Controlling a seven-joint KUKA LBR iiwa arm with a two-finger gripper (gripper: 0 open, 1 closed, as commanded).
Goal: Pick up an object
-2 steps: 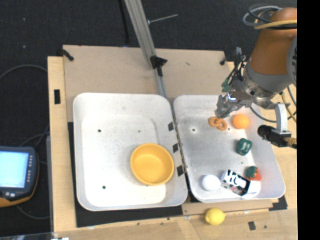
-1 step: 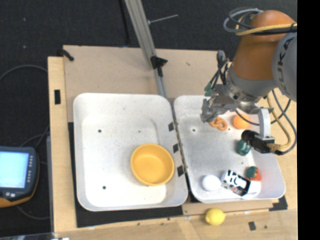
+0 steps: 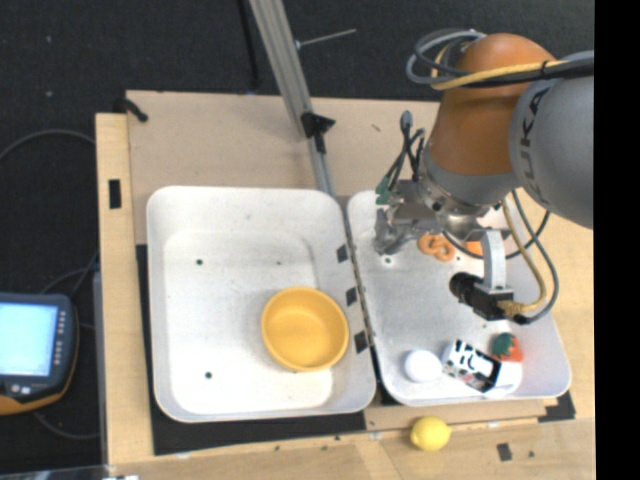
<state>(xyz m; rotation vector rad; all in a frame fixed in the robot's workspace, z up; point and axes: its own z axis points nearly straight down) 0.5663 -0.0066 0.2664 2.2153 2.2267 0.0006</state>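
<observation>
- We see the gripper low over the right bin; grip state unclear.
- Orange object just beside it; white ball well below.

So the flat tan wooden table has two shallow white plastic bins on it, left bin and right bin touching side by side, plus a small yellow lemon-shaped ball sitting just beside the right bin's front edge.
</observation>
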